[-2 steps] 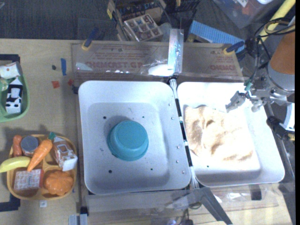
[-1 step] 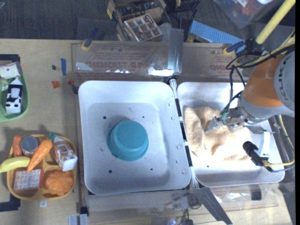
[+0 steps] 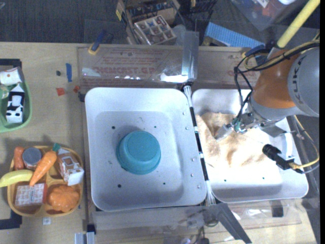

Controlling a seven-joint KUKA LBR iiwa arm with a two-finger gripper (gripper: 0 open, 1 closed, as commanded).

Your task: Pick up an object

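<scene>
A teal bowl point(image 3: 139, 152) lies upside down in the middle of the left bin point(image 3: 101, 111). A crumpled beige cloth point(image 3: 236, 147) is spread across the floor of the right bin point(image 3: 294, 187). My gripper point(image 3: 227, 129) hangs low over the cloth's upper left part, its tip right at the fabric. The grey arm with its orange band point(image 3: 274, 85) comes in from the upper right.
On the bench at the left stand a yellow tray point(image 3: 10, 200) of toy food with a carrot and banana, and a green dish point(image 3: 23, 120). Boxes and clutter lie beyond the bins' far edge.
</scene>
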